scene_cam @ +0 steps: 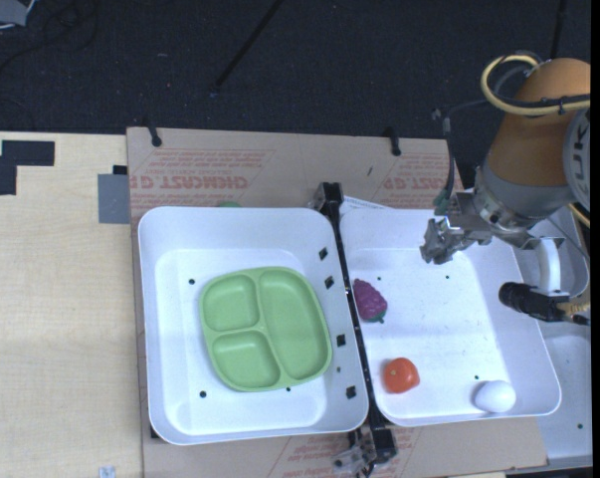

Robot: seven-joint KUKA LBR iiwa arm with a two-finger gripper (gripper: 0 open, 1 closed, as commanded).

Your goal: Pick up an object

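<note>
Left bin w/ green divided tray, right bin w/ purple object at 9 o'clock, red ball, white egg at 5, gripper at 12, jaw state unclear, cardboard print illegible.

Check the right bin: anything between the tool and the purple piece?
Nothing visible. The tool sits over the right bin's far side; the purple piece lies by the divider with bare white floor between them. The red tomato and white egg lie nearer the front edge, off that line.
</note>
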